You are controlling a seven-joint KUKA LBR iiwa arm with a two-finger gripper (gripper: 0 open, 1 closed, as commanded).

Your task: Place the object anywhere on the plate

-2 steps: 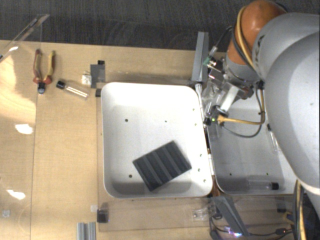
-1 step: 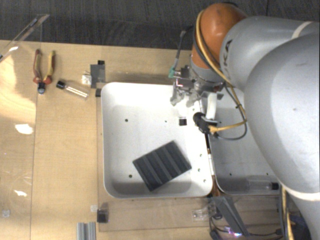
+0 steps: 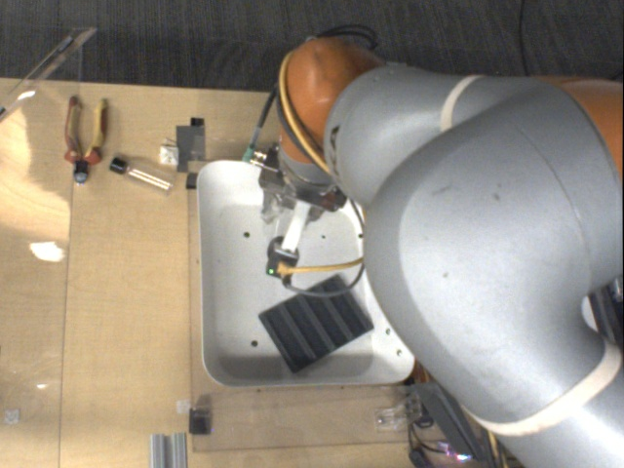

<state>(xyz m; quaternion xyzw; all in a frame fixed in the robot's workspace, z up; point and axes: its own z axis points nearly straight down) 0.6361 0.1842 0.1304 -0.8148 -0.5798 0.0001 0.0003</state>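
A black ribbed rectangular object [image 3: 316, 326] lies tilted on the floor of the white bin [image 3: 222, 291], near the bin's front wall. My gripper [image 3: 276, 205] hangs over the back part of the same bin, up and left of the black object and apart from it. The grey arm with its orange band comes in from the right and hides the bin's right side and whatever lies beyond it.
On the wooden bench left of the bin lie red-handled pliers [image 3: 86, 135] and a small black-and-clear tool [image 3: 141, 173]. A small metal bracket [image 3: 190, 142] stands at the bin's back left corner. A black clamp [image 3: 200, 420] sits at the front.
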